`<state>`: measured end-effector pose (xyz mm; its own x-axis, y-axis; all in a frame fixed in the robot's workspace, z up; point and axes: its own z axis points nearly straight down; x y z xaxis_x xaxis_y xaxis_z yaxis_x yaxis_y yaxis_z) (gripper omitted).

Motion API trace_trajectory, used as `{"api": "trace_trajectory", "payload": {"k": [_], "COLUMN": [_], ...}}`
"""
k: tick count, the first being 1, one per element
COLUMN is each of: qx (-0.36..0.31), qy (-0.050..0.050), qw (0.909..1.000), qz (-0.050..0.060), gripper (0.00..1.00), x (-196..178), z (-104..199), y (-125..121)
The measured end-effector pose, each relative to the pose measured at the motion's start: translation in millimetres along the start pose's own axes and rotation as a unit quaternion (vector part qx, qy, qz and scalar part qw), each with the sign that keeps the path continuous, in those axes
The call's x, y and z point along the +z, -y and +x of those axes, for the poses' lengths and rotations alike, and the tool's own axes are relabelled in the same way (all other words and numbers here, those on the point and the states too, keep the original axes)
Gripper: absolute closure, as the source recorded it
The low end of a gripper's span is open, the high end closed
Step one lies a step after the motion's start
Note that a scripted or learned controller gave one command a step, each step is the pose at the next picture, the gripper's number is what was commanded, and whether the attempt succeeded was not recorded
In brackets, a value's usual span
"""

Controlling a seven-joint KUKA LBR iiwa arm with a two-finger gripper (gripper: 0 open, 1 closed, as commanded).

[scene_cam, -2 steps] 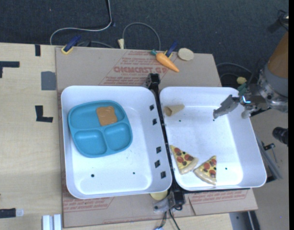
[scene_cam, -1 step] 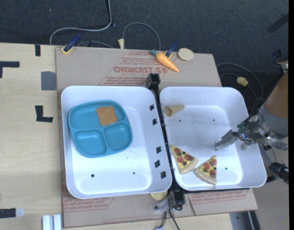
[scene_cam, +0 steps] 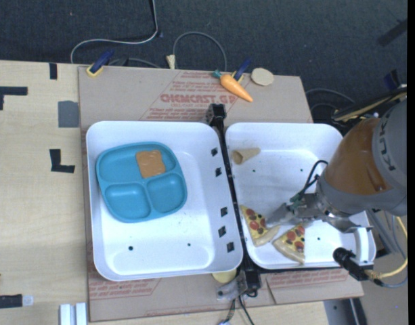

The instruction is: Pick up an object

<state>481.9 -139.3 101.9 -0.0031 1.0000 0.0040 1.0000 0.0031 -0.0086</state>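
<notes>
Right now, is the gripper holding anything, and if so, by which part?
Cannot be told. The gripper sits low in the right bin beside two pizza slices, but no slice shows between its fingers.

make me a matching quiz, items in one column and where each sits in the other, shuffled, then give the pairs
Items:
1. toy carrot
2. brown toast piece
3. pizza slices
4. blue divided plate

Places:
A. right bin, near its front edge
B. on the cardboard behind the bins
C. in the left bin
D. in a top compartment of the plate

Pairs: 1-B, 2-D, 3-A, 4-C
</notes>
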Motion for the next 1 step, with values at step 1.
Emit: {"api": "trace_trajectory", "payload": {"k": [1], "qx": [-0.001], "qy": [0.003], "qw": [1.0000], "qz": [-0.006], "gripper": [0.00], "x": [16.0], "z": [32.5], "y": [-78.2]}}
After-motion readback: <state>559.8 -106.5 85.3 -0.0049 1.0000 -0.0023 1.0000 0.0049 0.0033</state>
